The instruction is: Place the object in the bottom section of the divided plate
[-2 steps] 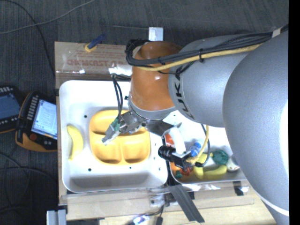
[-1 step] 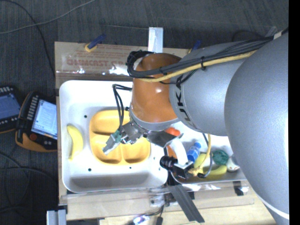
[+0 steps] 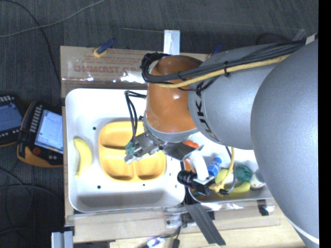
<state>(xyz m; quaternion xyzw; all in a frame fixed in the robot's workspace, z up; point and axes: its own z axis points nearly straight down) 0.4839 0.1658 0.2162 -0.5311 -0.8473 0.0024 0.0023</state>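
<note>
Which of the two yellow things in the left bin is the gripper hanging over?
The divided plate; the gripper is above it. The banana lies apart, leftward.

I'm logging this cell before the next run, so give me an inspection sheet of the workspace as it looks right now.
Surface: two white bins; left bin holds the plate, right bin is mostly hidden under the arm.
Job's things: yellow divided plate in the left bin; a small green object sits at the gripper, over the plate.
Clutter: banana left of the plate; mixed small items in the right bin.
Grippers: gripper over the plate's middle; finger state unclear.
Cables: black cable hanging by the wrist; yellow and black bundle along the arm.
Surroundings: handheld pendant on the dark floor at left; cardboard above the bins.
</note>
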